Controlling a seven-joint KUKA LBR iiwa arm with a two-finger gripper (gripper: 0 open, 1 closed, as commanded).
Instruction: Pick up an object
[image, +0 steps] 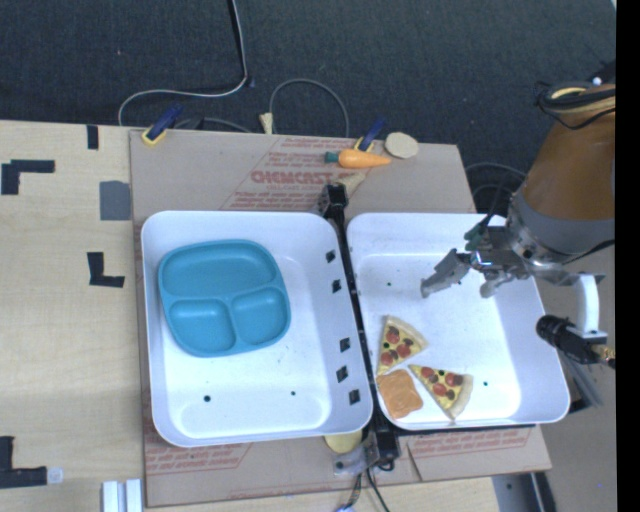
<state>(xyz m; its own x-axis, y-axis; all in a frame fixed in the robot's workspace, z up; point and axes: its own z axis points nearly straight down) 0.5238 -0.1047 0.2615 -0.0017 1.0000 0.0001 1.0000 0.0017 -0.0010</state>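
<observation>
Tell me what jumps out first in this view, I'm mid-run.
The blue divided plate lying flat in the left bin grabs the eye first. Next, two pizza slices and an orange toy piece cluster at the right bin's near edge. The tool hovers above that bin's middle, fingers spread, holding nothing.

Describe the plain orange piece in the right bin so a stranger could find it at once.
Start at the right shallow white bin and look to its near-left corner, where three toy food pieces cluster. The flat plain orange piece lies lowest and leftmost, below one pizza slice and left of the other pizza slice. Unlike both triangular slices, it is squarish with no toppings.
</observation>
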